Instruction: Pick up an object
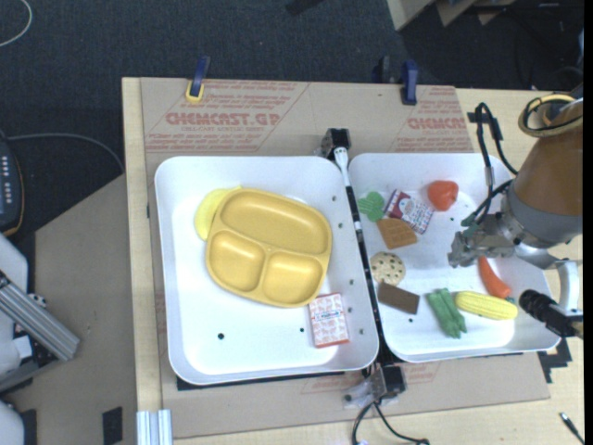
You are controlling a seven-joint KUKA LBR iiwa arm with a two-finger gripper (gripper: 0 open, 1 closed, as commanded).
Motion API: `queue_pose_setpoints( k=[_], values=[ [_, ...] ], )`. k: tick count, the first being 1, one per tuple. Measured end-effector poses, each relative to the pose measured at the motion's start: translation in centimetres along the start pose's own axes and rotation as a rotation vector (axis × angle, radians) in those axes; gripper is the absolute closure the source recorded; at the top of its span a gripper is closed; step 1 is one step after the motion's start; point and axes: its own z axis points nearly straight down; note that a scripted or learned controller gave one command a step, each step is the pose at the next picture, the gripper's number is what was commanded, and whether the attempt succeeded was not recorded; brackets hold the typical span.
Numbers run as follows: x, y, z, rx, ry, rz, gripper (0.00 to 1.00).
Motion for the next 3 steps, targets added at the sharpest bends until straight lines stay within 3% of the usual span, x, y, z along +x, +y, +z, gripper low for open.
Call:
queue_pose_setpoints(
  k=[1, 2, 3],
  values=[
    [-0.2, 0.7, -6.3, -0.003, 0.000, -0.003, 1.00],
    [-0.2, 0.9, -8.5, 0.001, 0.001, -0.002, 1.00],
    [5.4, 2.1, -9.4, 0.002, 0.004, -0.008, 1.00]
  ],
)
